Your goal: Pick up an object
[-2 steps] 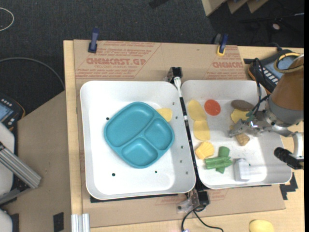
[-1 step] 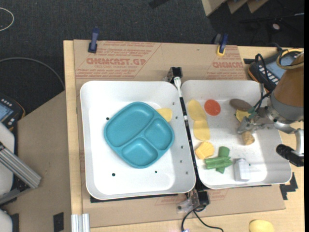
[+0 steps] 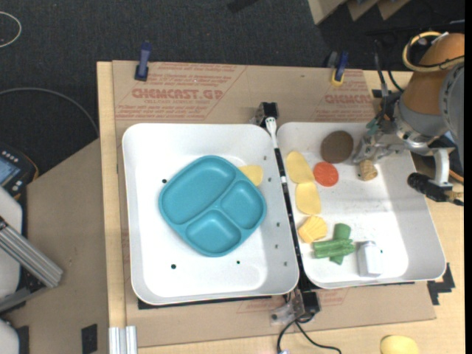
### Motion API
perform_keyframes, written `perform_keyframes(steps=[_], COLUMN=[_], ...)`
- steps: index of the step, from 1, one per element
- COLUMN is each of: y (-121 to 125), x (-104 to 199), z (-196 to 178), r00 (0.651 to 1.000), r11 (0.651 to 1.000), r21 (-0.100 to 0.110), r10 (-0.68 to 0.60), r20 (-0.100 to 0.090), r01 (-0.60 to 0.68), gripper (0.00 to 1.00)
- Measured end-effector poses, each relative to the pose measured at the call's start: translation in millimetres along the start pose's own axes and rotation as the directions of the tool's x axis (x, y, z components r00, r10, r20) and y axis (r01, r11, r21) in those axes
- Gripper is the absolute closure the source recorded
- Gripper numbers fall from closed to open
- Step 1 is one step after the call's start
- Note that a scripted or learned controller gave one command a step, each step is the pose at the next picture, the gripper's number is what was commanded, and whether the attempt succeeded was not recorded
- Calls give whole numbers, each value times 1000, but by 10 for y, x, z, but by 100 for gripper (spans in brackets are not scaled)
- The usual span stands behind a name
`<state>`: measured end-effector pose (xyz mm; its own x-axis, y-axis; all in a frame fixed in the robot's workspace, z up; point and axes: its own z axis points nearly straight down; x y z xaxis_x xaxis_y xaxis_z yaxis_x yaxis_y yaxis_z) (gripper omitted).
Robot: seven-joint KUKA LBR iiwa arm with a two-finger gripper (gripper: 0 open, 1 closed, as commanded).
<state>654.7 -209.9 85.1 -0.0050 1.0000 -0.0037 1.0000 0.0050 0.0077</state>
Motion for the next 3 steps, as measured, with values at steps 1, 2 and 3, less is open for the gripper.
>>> perform_keyframes(steps=[1, 2, 3], y=[-30, -603, -1135], x=[-5, -118, 249], z=[-112, -1166, -1563], r00=[1000, 1000, 1000], r11=[1000, 1000, 1000], r21=[3, 0, 9], r10=[3, 8, 3], r20=[-1, 0, -6], r01=[-3, -8, -3], gripper=[100, 100, 100])
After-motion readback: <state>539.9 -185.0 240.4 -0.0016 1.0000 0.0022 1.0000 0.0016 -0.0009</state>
